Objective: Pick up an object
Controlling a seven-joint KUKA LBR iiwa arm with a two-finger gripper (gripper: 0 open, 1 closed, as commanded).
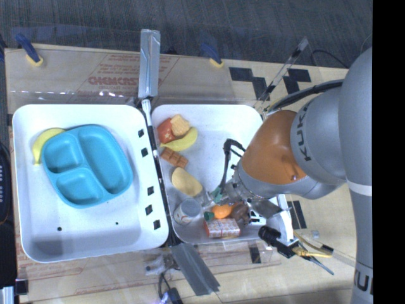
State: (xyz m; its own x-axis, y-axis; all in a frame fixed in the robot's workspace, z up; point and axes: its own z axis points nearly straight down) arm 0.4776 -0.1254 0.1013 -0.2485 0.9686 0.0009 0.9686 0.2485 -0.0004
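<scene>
The right bin (209, 116) holds a pile of small items. My gripper (226, 209) is low over the bin's near edge, under the orange wrist band. Right at it lies a small orange object (221, 212), and a red box (223, 229) lies just in front of that. Left of the gripper, a silvery cup (186, 211) stands beside a pale yellow potato-like piece (186, 181). Farther back are a brown block (174, 157), a yellow banana (185, 142), a red piece (166, 130) and a tan piece (180, 125).
The left bin (38, 233) carries a blue divided plate (88, 163) with a yellow banana-shaped item (43, 141) tucked behind its left edge. A black divider with clips (152, 170) separates the bins. The arm's bulk covers the right bin's right side.
</scene>
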